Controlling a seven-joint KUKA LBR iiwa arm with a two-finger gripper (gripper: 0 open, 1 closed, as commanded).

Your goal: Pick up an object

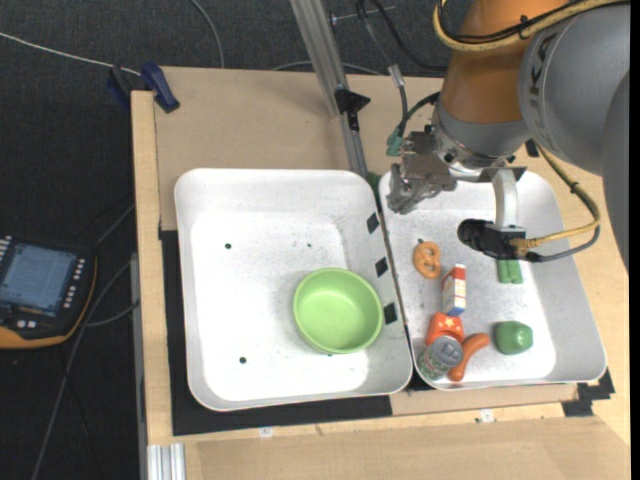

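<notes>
Nearest me, a round grey can [441, 354] and an orange piece [468, 353] crowd the right bin's [575, 268] front edge beside a green block [513, 337], a pretzel [427, 258] behind, while the tool [408, 190] hangs over that bin's back left corner, grasping nothing I can see.

Green bowl [338, 310] in white bin [215, 203]; orange pretzel [427, 258]; green block [513, 337].
</notes>
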